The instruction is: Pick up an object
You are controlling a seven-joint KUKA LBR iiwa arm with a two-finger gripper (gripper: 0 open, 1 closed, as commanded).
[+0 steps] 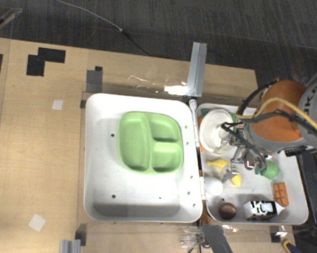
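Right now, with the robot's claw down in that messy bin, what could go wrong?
The gripper hangs low in the right bin, right above a yellow piece with a white ball close by. It might pinch the wrong thing or knock the ball away. The white bowl sits tight against the arm's cables, so a lift could tip it.

Even, bright overhead light, soft shadow inside the left bin [100, 146] rim; glare on clear tape behind the bins; mild softness throughout, arm [281, 118] slightly blurred
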